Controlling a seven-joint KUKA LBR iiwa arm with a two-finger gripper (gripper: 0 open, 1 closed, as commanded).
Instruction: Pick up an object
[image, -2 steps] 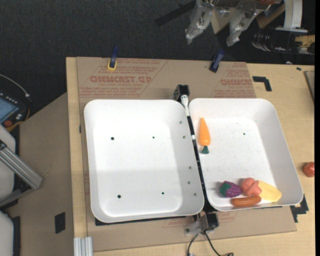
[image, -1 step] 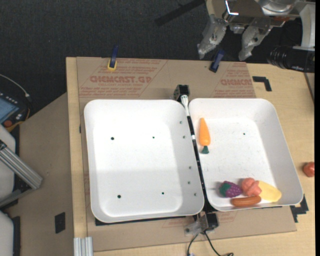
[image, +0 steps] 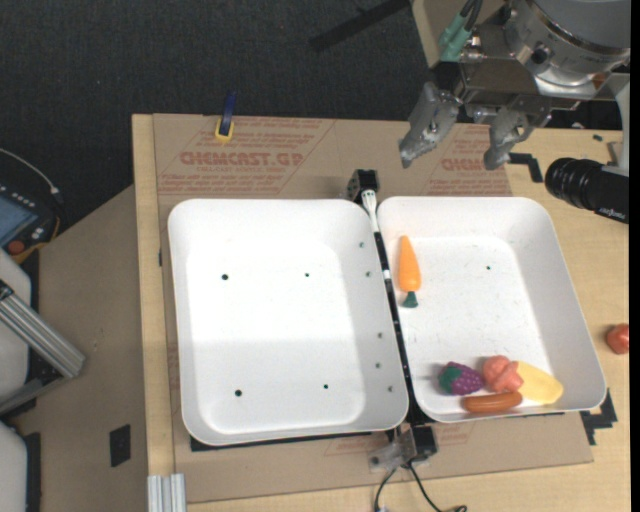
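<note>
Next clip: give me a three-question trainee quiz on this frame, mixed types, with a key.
1. True or false: the carrot lies in the left bin.
2. Multiple choice: the hand is (A) down among the toys, (B) above the right bin's far edge with its fingers apart, (C) over the left bin.
3. Fill in: the grapes, the sausage and the lemon cluster at the right bin's ____ edge.

Key: 1 false; 2 B; 3 near.

Gripper (image: 458, 150) hangs high, fingers spread, holding nothing.
</note>
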